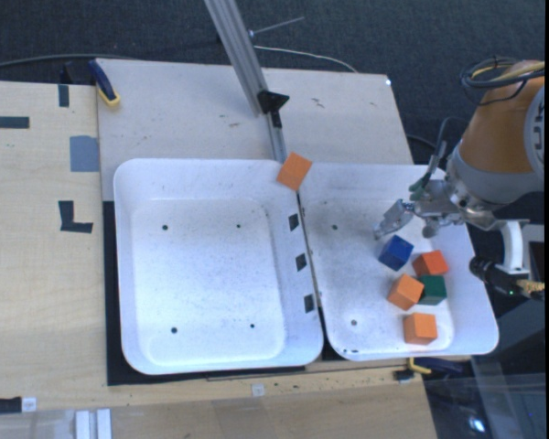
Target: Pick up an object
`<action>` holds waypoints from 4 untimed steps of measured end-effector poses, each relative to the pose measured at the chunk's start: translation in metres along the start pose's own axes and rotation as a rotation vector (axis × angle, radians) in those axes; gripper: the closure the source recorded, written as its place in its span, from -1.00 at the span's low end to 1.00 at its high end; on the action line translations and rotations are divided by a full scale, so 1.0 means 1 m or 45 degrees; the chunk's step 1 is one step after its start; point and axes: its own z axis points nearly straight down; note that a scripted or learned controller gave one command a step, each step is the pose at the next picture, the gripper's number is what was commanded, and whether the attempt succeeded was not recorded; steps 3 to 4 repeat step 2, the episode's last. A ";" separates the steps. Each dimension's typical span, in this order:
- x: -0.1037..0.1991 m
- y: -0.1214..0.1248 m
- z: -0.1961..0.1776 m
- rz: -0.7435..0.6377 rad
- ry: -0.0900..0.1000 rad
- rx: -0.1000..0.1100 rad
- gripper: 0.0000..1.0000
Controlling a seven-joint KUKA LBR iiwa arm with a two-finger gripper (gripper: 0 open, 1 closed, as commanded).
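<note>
My gripper (406, 229) hangs over the right bin (348, 245), its fingers spread open with nothing between them. A blue cube (395, 251) lies just below the fingertips, toward the front. Beside the blue cube sits a red-orange cube (430, 263), touching a green cube (434, 289). An orange cube (405, 292) rests against the green one, and another orange cube (421, 327) sits near the bin's front right corner. An orange block (295, 170) is perched on the back rim where the two bins meet.
The left bin (201, 263) stands beside the right one, with a ridge carrying black marks between them. A slanted metal pole (242, 53) rises behind the bins. A yellow-and-blue clamp (104, 84) lies at the bench's back left.
</note>
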 end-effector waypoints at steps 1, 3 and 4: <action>-0.007 0.021 -0.037 0.000 -0.002 -0.007 -1.00; -0.039 0.010 0.009 0.005 -0.002 0.005 -1.00; -0.039 0.010 0.009 0.005 -0.002 0.005 -1.00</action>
